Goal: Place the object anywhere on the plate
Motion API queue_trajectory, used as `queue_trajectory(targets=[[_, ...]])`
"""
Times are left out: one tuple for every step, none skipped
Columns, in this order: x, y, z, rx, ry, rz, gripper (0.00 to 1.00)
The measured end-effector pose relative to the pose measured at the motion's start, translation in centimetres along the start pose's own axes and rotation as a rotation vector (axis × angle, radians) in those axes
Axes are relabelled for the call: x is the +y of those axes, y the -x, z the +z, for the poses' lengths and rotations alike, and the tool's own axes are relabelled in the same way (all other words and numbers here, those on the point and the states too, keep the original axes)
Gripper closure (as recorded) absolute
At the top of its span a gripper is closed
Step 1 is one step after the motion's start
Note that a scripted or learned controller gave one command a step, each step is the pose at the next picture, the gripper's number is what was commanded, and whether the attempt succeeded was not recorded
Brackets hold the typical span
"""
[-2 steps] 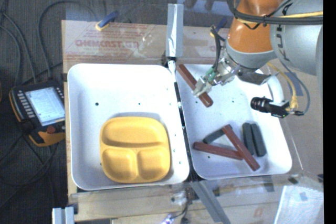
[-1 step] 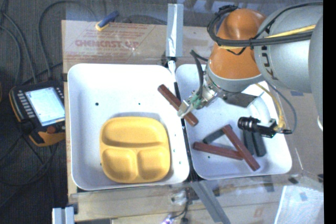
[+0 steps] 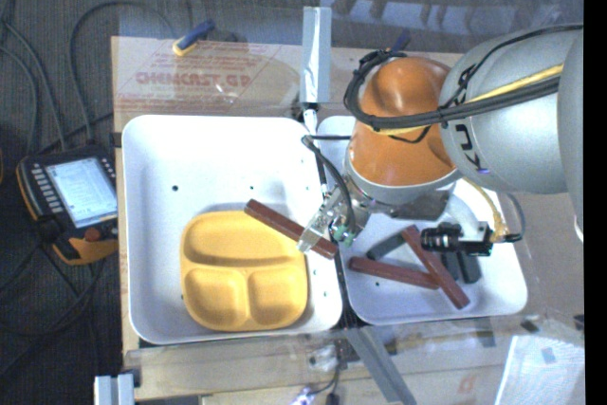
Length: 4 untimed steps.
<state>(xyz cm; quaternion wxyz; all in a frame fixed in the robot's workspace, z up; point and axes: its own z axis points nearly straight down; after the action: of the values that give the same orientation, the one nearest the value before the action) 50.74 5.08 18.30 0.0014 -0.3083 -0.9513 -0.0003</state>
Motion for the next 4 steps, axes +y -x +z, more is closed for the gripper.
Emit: queue_trajectory(targets=[[0.0, 0.0, 0.0, 0.0, 0.0, 0.0, 0.0], [5.0, -5.6, 3.7, 0.0, -0.001, -0.186, 0.0], [12.7, -11.3, 8.7, -0.018, 0.007, -0.133, 0.0], [13.2, -11.4, 7.2, -0.019, 0.022, -0.131, 1.0]])
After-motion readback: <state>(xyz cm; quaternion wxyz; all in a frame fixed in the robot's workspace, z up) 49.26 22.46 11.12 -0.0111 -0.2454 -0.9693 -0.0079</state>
